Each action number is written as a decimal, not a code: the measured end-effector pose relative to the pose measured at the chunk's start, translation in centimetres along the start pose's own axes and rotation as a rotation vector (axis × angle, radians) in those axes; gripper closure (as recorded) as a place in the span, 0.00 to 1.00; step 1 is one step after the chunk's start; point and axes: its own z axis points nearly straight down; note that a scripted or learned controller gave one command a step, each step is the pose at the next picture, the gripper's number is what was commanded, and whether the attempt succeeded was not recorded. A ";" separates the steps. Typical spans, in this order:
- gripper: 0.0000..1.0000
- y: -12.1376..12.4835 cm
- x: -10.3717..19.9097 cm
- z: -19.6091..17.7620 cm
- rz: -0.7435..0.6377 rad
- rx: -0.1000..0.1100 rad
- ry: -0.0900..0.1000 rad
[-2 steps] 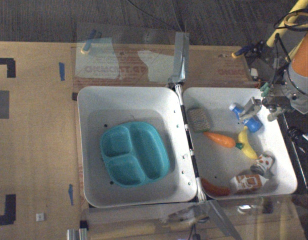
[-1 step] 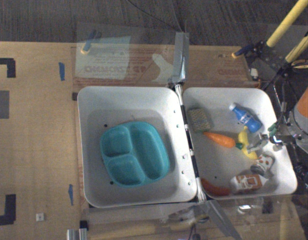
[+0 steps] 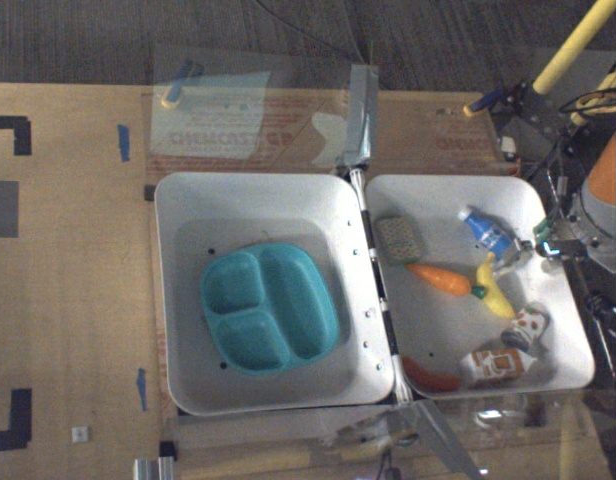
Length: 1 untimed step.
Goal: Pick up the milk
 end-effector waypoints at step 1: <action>0.00 -5.0 1.0 5.2 0.010 0.000 0.011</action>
